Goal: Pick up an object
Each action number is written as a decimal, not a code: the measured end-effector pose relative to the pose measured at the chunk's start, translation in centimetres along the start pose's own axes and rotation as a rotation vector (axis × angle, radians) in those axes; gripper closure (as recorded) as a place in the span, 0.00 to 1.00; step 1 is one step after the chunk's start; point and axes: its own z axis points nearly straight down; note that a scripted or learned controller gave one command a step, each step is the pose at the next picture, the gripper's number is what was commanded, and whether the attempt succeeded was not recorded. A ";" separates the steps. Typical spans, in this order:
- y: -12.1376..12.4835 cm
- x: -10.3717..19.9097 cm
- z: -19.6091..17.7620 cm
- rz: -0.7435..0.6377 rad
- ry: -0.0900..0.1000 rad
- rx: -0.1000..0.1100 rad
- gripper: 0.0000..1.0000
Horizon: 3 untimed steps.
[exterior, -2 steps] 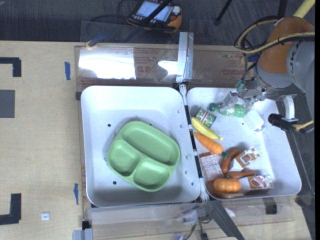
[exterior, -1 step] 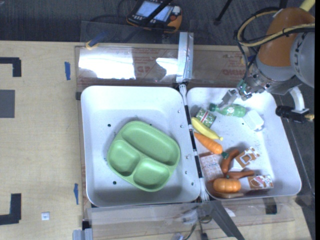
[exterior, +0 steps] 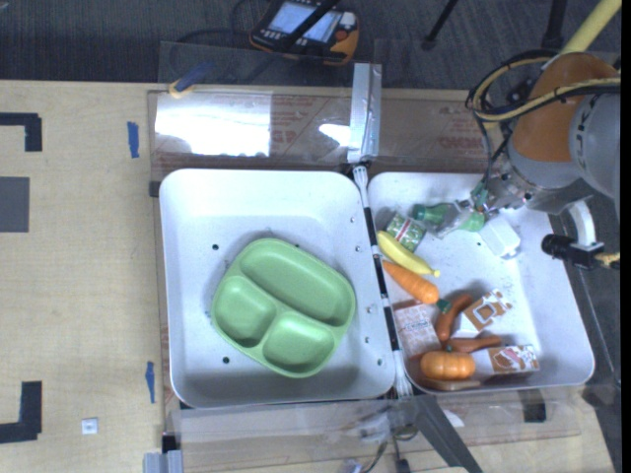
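Note:
My gripper [exterior: 485, 201] hangs low over the far part of the right bin [exterior: 562, 294], at the end of the grey arm with its orange band. Just left of it lies a clear green bottle [exterior: 444, 215], close to or touching the gripper; I cannot see anything held. A green-and-white carton [exterior: 403, 231], a yellow banana [exterior: 406, 255] and an orange carrot [exterior: 412, 282] lie along the bin's left side. Nearer the front lie a red-brown sausage [exterior: 455, 313], an orange round fruit [exterior: 446, 366] and some snack packets [exterior: 513, 359].
The left bin [exterior: 187, 215] holds a green divided plate [exterior: 284, 306]. A small white block [exterior: 501, 237] lies below the gripper in the right bin. A black hand-held device [exterior: 301, 26] sits beyond the bins. The right bin's right half has bare floor.

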 end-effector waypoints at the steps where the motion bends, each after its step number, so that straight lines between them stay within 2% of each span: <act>1: -0.2 -0.1 -0.9 -0.001 0.000 0.007 1.00; 2: 2.5 5.0 -11.5 -0.106 -0.001 -0.001 1.00; 3: 2.7 5.0 -12.5 -0.107 -0.005 -0.006 1.00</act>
